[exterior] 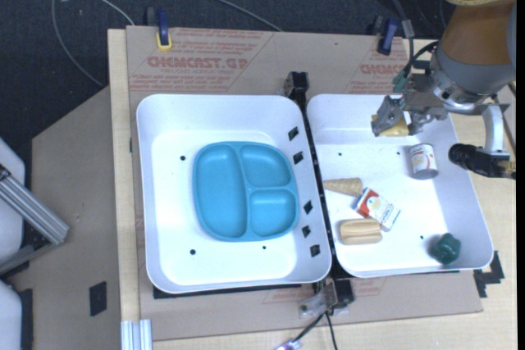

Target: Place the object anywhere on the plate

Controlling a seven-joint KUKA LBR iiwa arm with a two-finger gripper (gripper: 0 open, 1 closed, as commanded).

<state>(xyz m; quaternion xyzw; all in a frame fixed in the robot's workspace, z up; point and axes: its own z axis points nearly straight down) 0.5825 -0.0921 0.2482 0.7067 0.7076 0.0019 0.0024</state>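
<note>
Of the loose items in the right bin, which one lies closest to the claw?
The small can, lying just below the claw. The cone, packet, bread roll and green object sit farther down the bin.

High slanted view over both bins [156, 201]

You can read red print on the brown board [213, 53] under the bins: "CHEMCAST GP" at its top left edge. A second red mark of the same kind sits at the board's top right, too cut off to read. The small packet's [378, 207] print is too small to read.
</note>
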